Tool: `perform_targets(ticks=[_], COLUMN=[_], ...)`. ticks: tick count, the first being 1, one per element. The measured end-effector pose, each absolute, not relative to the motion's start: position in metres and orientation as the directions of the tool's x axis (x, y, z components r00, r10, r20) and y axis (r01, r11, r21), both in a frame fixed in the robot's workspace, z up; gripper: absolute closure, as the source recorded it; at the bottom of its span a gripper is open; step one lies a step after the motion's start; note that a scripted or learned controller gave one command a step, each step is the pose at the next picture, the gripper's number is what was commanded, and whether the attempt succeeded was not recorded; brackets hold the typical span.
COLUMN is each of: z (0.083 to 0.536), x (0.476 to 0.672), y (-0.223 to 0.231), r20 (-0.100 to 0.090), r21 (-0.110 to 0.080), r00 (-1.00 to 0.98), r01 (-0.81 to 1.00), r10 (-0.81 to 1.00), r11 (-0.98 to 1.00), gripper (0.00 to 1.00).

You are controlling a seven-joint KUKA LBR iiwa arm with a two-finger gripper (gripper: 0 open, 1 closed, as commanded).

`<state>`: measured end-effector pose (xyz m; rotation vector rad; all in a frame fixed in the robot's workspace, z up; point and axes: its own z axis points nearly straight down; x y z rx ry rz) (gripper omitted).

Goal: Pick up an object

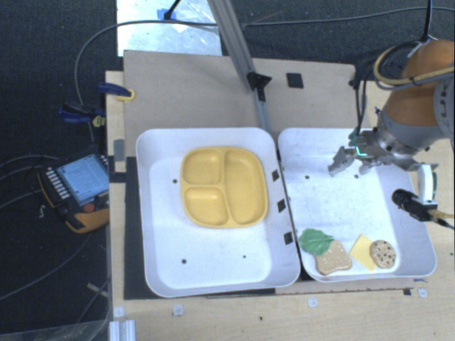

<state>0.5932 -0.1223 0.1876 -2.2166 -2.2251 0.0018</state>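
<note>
Grey two-finger end effector (pixel 348 159) at upper right of frame, over upper part of right shallow white bin (pixel 313 190), fingers spread, nothing between them. Below, along lower edge of same bin, row of toy foods: green leaf-shaped piece (pixel 315 241), tan bread slice (pixel 333 259) touching it, yellow cheese wedge (pixel 363 252), round speckled cookie (pixel 383 253). All well apart from end effector. Left shallow white bin (pixel 163 247) at centre of frame, carrying yellow three-compartment plastic plate (pixel 223 187).
</note>
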Motion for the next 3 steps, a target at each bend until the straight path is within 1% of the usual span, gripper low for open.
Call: perform_targets(ticks=[1,2,3], z=[0.189,0.129,0.086], x=[0.594,0.587,0.589], y=[-0.122,-0.123,-0.123], r20=[0.000,0.000,-0.001], r21=[0.002,-0.003,0.006], r00=[-0.004,-0.001,-0.001], r01=[1.000,1.000,1.000], r10=[1.000,1.000,1.000], r11=[0.004,0.001,0.001], gripper=[0.00,0.00,0.00])
